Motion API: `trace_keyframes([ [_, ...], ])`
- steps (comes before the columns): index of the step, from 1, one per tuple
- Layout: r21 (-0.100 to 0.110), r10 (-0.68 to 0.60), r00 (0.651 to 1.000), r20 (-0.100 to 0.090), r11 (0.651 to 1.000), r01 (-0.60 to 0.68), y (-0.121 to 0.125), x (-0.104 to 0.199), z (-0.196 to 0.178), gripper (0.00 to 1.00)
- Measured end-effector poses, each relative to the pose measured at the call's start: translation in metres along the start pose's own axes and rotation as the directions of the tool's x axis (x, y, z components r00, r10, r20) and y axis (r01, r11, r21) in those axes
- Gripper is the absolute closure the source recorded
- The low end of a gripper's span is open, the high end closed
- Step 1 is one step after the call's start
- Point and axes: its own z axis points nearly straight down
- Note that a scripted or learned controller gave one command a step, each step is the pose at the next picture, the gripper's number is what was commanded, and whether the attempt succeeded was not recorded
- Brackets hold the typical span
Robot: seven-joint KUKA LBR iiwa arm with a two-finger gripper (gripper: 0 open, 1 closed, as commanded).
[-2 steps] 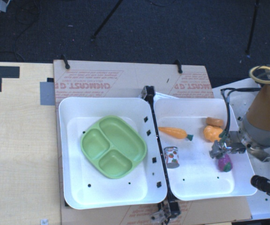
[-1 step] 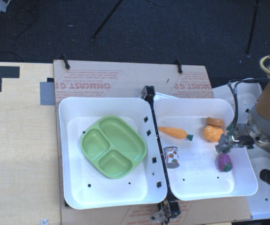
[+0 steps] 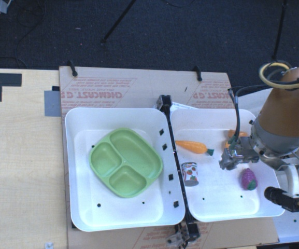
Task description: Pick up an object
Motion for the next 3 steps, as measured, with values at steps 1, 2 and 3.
trace_keyframes([
  [1, 0.000, -0.001, 1.000, 0.000, 1.000, 0.001, -0.002, 0.060, -0.002, 1.00],
  [2, 0.000, -0.001, 1.000, 0.001, 1.000, 0.001, 0.001, 0.109, -0.007, 1.00],
  [3, 0.000, -0.001, 1.000, 0.001, 1.000, 0.001, 0.005, 0.170, -0.005, 1.00],
])
